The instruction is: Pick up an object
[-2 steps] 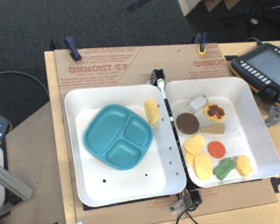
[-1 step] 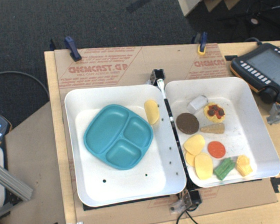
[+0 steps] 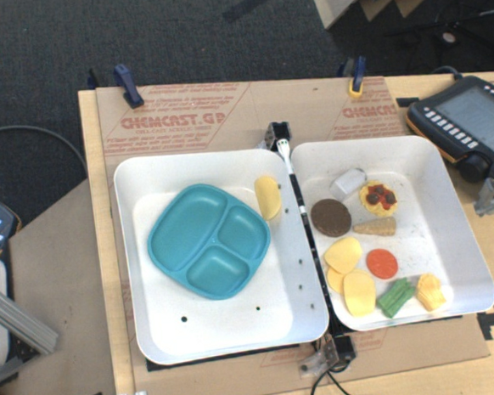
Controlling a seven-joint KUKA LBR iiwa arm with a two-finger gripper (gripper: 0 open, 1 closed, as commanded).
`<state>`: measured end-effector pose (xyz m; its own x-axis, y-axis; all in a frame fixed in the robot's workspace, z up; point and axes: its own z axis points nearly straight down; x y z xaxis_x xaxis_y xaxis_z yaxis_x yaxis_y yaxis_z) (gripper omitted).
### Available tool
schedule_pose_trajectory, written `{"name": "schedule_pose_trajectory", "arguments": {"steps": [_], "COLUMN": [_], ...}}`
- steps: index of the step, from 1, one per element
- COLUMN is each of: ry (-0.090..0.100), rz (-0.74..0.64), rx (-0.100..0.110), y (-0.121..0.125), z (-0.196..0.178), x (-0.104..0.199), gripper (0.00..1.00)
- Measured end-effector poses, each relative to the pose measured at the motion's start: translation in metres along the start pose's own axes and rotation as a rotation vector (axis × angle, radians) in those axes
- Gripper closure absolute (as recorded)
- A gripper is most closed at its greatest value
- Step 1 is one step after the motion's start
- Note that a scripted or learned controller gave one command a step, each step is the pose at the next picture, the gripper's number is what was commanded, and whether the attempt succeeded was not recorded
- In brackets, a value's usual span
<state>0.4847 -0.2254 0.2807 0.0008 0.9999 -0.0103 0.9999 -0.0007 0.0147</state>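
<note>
Brown board (image 3: pixel 222 100) under bins, printed "CHEMCAST."

Dark grey carpet floor (image 3: pixel 174 28) around the bench (image 3: pixel 223 109), which is topped with brown printed cardboard held by a blue clamp (image 3: pixel 127 84) and a yellow-blue clamp (image 3: pixel 356 75) at the far edge. Black handheld pendant (image 3: pixel 462 120) at right. Cables (image 3: pixel 21 138) on floor at left. Even overhead light.

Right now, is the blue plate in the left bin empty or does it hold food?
Empty. The blue plate shows three bare compartments; the yellow piece lies beside it, off its rim.
</note>
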Motion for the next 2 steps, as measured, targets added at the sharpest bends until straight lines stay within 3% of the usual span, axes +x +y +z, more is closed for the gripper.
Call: {"name": "schedule_pose_trajectory", "arguments": {"steps": [1, 2], "ry": [0.008, 0.012], "rz": [-0.010, 0.006], "rx": [-0.007, 0.024], "y": [0.000, -0.006], "z": [-0.165, -0.044], "x": [0.084, 0.021], "gripper": [1.00, 1.00]}}
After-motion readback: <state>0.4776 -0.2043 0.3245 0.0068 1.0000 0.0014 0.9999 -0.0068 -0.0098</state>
